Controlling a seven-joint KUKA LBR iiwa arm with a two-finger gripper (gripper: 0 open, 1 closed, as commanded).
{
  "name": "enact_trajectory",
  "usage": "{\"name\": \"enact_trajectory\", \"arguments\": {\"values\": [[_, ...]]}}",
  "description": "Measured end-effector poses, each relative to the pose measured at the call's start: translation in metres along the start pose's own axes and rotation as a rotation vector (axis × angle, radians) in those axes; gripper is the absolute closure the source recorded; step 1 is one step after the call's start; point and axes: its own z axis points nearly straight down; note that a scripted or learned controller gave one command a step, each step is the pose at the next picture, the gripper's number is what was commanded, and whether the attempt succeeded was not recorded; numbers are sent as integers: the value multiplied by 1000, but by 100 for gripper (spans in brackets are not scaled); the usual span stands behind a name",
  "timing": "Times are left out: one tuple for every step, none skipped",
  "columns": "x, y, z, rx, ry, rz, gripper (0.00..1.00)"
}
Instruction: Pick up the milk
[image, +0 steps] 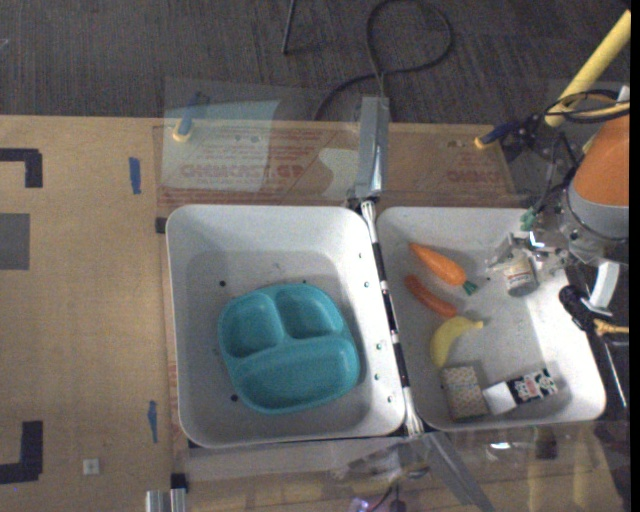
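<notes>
The milk (521, 390) is a small white carton with black cow patches. It lies on its side near the front edge of the right bin (585, 400). My gripper (519, 266) hangs over the far right part of that bin, well behind the milk and apart from it. The grey arm with its orange band (606, 170) reaches in from the right edge.
A speckled tan block (461, 390) lies right beside the milk's left end. A banana (450, 338) and two carrots (440, 265) (431, 297) lie in the right bin's left half. The left bin (200, 240) holds a teal divided plate (288, 346).
</notes>
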Motion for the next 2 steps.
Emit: {"name": "enact_trajectory", "arguments": {"values": [[17, 47, 5, -1, -1, -72, 0], [22, 52, 41, 2, 3, -158, 0]]}}
